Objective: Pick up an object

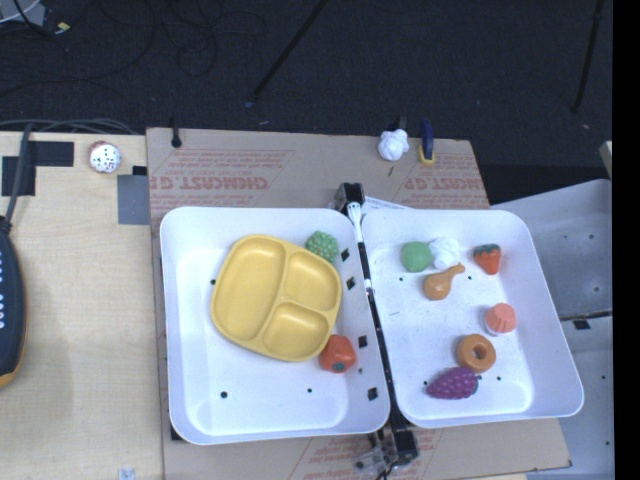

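We count two white bins on the worktop [80, 268]. The left bin [190, 388] holds one yellow divided plate [278, 296], one green broccoli piece [322, 245] touching its upper edge, and one red pepper [338, 353] at its lower corner. The right bin [545, 368] holds seven toys: green ball [417, 257], white piece [444, 249], strawberry [487, 258], chicken drumstick [443, 282], pink piece [501, 318], doughnut [475, 352] and purple grapes [453, 383].
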Motion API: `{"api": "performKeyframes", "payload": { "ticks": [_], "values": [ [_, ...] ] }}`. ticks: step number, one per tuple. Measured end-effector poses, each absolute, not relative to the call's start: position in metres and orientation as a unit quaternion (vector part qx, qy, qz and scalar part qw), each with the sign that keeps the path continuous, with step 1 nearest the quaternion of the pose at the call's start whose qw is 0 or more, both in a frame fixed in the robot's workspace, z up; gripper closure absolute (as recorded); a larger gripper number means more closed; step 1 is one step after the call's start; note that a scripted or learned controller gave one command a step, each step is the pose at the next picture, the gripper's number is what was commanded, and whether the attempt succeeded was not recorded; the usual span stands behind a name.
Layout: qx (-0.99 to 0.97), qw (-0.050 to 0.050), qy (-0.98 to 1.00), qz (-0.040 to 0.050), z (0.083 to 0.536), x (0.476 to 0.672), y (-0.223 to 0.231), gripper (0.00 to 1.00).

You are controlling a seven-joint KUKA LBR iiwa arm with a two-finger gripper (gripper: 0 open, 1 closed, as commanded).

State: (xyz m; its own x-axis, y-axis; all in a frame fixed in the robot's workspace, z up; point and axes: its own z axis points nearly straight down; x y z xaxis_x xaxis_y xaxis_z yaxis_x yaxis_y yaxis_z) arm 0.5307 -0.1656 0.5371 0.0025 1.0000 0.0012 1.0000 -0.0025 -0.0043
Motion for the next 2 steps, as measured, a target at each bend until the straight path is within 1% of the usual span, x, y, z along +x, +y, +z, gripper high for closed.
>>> {"api": "performKeyframes", "payload": {
  "ticks": [1,2],
  "values": [
    [-0.708,0.001,-0.706,0.0005,0.538,0.473,-0.188,1.00],
    [-0.707,0.002,-0.707,0.0011,0.516,0.476,-0.207,1.00]
  ]
}}
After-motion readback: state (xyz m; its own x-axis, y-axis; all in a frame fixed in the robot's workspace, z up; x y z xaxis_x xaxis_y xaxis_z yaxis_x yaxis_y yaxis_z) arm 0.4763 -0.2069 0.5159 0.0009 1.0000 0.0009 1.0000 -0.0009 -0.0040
